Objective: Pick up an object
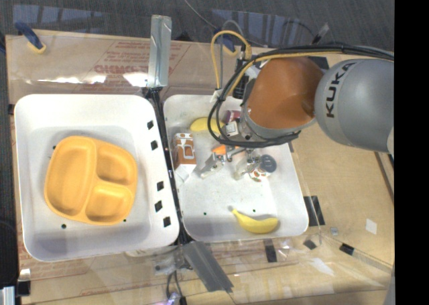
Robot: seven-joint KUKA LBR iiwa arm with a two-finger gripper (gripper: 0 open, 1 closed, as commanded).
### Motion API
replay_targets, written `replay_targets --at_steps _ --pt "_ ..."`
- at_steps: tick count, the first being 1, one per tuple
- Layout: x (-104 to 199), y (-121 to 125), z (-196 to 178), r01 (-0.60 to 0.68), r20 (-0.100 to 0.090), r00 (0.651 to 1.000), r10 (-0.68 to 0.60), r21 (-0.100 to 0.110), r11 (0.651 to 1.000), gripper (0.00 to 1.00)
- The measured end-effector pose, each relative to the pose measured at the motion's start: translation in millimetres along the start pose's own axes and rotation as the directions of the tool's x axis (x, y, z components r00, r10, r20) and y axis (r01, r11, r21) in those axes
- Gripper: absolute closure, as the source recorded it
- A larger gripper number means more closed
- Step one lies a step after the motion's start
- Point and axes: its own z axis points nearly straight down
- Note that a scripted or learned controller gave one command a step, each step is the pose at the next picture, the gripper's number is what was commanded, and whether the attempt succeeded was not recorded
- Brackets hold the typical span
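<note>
arm: grey arm [355,106] comes in from the right, orange band [281,92] above the wrist, hanging over the upper middle of the right bin [295,213]; black and yellow cables [224,79] loop off its left side.
gripper: gripper [231,161] pokes out below the orange band, down low among the things in the right bin; too much metal and clutter there, so open or closed, can't tell, and can't tell if it holds anything.
banana: banana [255,222] lies flat near the front edge of the right bin, well apart from the gripper, toward the front and a bit right of it.
brown packet: small brown packet [186,148] by the left wall of the right bin, left of the gripper, near but apart.
yellow piece: rounded yellow thing [200,125] at the back of the right bin, just left of the cables, partly hidden.
round thing: small grey-blue round thing [267,163] just right of the gripper, touching or not unclear.
left bin: left bin [40,112] holds a yellow divided tray [90,179], three compartments, sitting left of centre.
bench: brown bench [342,183] under both bins, clear plastic sheet [94,62] at the back.
</note>
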Motion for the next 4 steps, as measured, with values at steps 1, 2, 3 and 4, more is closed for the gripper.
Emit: replay_targets --at_steps 1,2,3,4 --pt "-27.9 -17.5 -2.8 -0.175 -0.015 0.985 0.175 0.006 0.985 0.0" --pt "-31.0 -3.3 -3.8 -0.311 -0.016 0.95 0.311 0.013 0.95 0.0" --pt "-32.7 -13.2 -2.9 -0.518 -0.01 0.855 0.518 0.012 0.855 0.0" --pt "-38.6 -14.3 -11.7 -0.512 -0.004 0.859 0.512 0.009 0.859 1.0"
